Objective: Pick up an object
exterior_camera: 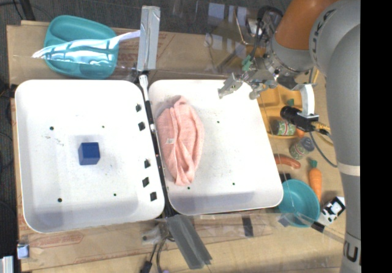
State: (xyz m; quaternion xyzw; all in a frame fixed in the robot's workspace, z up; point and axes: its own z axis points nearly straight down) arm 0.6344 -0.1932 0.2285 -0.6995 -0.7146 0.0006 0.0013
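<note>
Currently I see the hand (pixel 240 87) hanging over the far edge of the right bin (pixel 257 161), near its back right corner. Its fingers are spread apart, released, with nothing between them and touching nothing I can make out. The pink cloth (pixel 179 140) lies crumpled lengthwise along the left side of that same bin, well apart from the hand. A blue cube (pixel 89 153) sits alone in the left bin (pixel 37 204). On the table behind the left bin rests a teal scoop (pixel 79 45).
</note>
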